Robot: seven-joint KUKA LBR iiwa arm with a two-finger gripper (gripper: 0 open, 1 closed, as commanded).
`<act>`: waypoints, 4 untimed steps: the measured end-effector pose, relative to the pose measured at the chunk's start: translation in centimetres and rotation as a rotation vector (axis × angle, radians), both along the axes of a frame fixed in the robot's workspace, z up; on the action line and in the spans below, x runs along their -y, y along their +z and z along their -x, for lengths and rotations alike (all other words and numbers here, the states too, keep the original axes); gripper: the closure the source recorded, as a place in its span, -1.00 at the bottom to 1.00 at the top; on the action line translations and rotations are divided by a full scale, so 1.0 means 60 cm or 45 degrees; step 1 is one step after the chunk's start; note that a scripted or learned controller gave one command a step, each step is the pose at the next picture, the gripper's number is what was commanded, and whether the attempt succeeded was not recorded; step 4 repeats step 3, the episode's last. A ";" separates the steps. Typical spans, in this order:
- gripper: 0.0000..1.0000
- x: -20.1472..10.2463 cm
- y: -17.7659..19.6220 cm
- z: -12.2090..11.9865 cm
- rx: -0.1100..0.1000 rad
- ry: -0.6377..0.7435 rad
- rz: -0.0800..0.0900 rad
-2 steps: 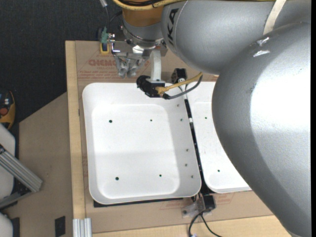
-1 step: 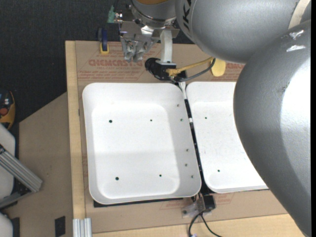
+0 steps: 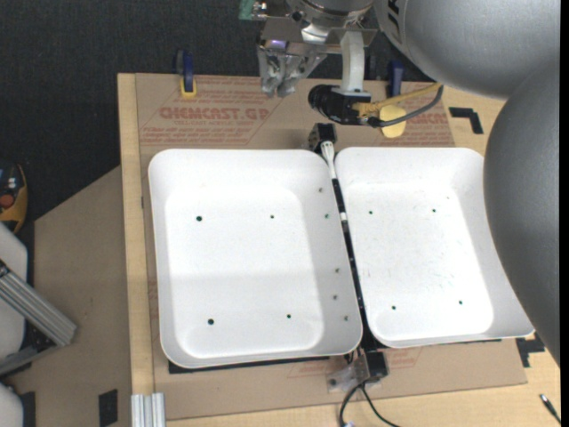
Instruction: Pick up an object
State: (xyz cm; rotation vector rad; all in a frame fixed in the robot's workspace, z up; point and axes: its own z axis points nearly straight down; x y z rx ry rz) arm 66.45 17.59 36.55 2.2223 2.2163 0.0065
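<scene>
Hovering at the upper centre of the frame, the claw (image 3: 283, 76) hangs over the brown tabletop (image 3: 222, 118), beyond the far rims of the two bins and outside both. Claw opening: cannot be told at this angle, and whether anything is gripped cannot be told either. The left bin (image 3: 240, 265) and right bin (image 3: 418, 247) lie side by side with a dark strip along the seam between them. Each floor presents plain white surface marked by a few small dark dots. Location of the object: cannot be determined, as nothing in either bin reads clearly as a pickable item. Task status, as a judgement: either the pick is not yet begun, or a small item is already lifted clear. Remaining: confirm a grasp; otherwise descend into a bin.
</scene>
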 end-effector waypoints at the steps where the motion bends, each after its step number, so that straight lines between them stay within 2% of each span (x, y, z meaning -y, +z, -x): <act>1: 1.00 -0.086 -0.137 -0.001 -0.016 0.009 0.002; 2: 1.00 -0.022 -0.069 -0.004 0.000 0.000 0.000; 3: 1.00 -0.084 -0.209 0.000 -0.017 0.008 0.003; 4: 1.00 -0.084 -0.209 0.000 -0.017 0.008 0.003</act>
